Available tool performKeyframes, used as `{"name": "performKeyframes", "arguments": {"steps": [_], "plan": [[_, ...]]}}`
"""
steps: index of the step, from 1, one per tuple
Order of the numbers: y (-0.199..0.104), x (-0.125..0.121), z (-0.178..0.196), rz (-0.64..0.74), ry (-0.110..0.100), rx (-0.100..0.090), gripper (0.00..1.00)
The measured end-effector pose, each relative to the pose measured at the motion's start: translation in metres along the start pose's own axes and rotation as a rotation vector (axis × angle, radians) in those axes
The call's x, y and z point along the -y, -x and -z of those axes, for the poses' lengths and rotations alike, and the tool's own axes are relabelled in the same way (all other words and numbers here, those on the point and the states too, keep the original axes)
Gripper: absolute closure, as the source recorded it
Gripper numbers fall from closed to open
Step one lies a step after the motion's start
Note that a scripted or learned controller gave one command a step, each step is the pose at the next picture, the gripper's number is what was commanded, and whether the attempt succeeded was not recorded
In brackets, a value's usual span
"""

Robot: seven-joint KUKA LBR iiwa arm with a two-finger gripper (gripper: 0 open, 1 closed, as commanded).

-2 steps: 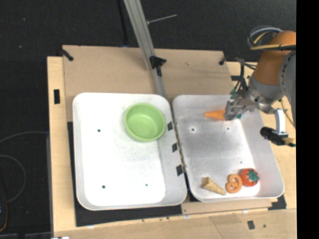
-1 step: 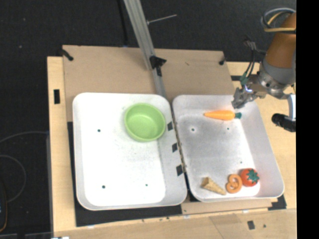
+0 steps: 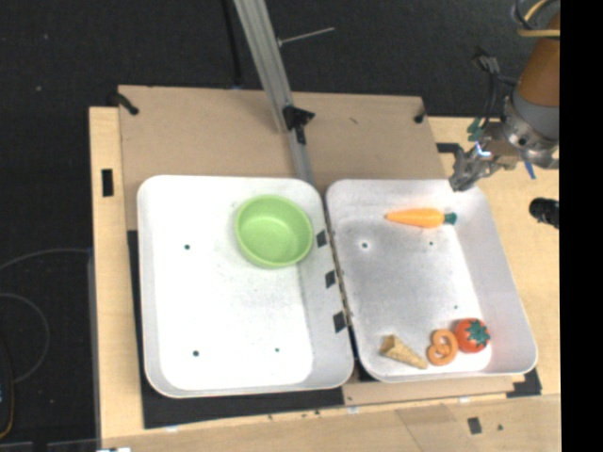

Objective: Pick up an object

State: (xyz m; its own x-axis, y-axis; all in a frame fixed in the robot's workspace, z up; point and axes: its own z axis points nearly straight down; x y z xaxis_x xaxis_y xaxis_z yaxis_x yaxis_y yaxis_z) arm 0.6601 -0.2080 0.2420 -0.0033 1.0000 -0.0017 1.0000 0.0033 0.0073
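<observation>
An orange carrot (image 3: 415,217) lies near the back edge of the right bin (image 3: 415,281). At that bin's front sit a red tomato (image 3: 471,334), an orange pretzel-like ring (image 3: 441,347) and a tan wedge (image 3: 402,351). A green bowl (image 3: 273,231) stands upright in the back right part of the left bin (image 3: 188,290). My gripper (image 3: 464,172) hangs just beyond the right bin's back right corner, above and to the right of the carrot, with nothing seen in it.
A grey metal pole (image 3: 268,64) slants from the top of the view down to the gap between the bins. Brown board (image 3: 358,139) lies behind the bins, tan bench (image 3: 113,252) around them.
</observation>
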Motion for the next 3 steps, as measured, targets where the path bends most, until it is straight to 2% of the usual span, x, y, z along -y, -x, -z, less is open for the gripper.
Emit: {"name": "performKeyframes", "arguments": {"steps": [1, 3], "plan": [[0.001, -0.001, 0.035, 0.001, -0.001, 0.000, 1.00], [-0.105, 0.014, 0.011, 0.003, -0.007, -0.001, 1.00]]}}
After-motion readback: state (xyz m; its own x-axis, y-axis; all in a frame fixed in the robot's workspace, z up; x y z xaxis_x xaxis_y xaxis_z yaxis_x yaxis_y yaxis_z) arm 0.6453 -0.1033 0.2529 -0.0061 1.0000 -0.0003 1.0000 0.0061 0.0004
